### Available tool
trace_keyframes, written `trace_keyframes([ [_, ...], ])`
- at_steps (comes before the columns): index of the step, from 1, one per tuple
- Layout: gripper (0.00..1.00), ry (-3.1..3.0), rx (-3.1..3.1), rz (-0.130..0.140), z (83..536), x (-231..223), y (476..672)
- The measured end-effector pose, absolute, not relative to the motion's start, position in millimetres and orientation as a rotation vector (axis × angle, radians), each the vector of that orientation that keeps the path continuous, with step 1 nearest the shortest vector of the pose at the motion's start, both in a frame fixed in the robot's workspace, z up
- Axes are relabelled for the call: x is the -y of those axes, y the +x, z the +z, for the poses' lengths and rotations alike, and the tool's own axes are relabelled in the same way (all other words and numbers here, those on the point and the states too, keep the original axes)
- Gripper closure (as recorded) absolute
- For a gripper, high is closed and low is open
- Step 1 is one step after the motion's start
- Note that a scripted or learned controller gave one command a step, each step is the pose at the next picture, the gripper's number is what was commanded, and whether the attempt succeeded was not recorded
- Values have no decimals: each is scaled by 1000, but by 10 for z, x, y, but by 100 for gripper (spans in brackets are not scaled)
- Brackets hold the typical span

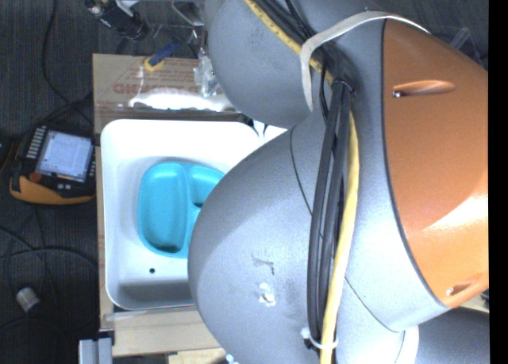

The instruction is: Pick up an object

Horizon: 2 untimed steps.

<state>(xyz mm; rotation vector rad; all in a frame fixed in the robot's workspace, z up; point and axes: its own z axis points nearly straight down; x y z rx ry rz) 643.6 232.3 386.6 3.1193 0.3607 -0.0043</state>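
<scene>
Dark grey carpet (48,45) lies around the bench, with thin cables trailing over it and a handheld control pendant with a lit screen and orange casing (54,164) resting at the left. On the bench a shallow white plastic bin (119,196) sits open to the camera. A glossy turquoise plastic object with rounded lobes (171,204) lies on the bin floor, its right side hidden behind the arm. A large grey robot arm with an orange band (341,196) covers most of the view from the right, black and yellow cables running down its body. Whether the fingers are apart or together cannot be told, so the turquoise object's place relative to them cannot be told either. Beyond the bin a sheet of brown cardboard (119,85) carries crumpled clear plastic wrap (171,99).
</scene>
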Motion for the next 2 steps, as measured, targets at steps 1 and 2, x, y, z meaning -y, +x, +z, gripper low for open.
trace_keyframes([
  [1, 100, 3119, -365, -5, 4322, -2337, 6515],
  [2, 100, 3114, -393, -10, 4394, -2328, 6518],
])
